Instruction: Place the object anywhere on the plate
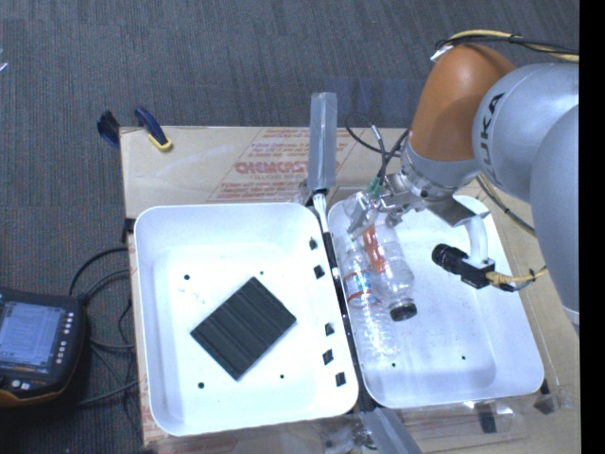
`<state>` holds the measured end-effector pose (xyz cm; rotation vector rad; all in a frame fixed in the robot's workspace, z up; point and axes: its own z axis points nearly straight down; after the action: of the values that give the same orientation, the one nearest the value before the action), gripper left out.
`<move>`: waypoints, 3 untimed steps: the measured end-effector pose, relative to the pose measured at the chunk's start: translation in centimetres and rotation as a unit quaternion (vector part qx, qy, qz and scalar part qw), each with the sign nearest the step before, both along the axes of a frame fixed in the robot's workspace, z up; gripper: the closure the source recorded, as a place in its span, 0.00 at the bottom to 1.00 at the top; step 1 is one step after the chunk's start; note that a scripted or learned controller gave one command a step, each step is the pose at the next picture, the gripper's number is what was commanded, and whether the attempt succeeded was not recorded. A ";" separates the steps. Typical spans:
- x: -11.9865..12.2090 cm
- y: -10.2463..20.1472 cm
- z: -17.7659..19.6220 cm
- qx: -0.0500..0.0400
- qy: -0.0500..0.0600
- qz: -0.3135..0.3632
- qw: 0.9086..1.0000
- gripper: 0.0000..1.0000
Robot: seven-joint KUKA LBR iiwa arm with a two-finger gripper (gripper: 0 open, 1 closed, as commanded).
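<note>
A clear plastic bottle (383, 270) with a red-orange label and a black cap lies on its side in the right bin (473, 357), near that bin's left wall, cap pointing toward the front. My gripper (371, 212) hangs over the bottle's far end, close above or touching it. The plate (244, 326), a dark ribbed square turned like a diamond, lies flat in the middle of the left bin (170, 253). The arm's grey body and orange band fill the upper right.
A raised divider with black clips (328, 296) separates the two bins. A black camera module with cables (463, 263) sticks out beside the wrist. Blue and yellow clamps (142, 129) sit at the bench's far left corner; a tablet (33, 343) lies left of the bench.
</note>
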<state>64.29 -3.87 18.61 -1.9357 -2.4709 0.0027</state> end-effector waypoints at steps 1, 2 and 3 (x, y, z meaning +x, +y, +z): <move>-6.2 6.8 5.3 0.000 0.001 0.088 0.996 1.00; 0.1 8.6 4.8 0.000 0.000 0.174 0.985 1.00; -4.1 8.2 8.9 0.000 -0.001 0.211 0.978 1.00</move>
<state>60.17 4.36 27.52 -1.3727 -2.8241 0.0009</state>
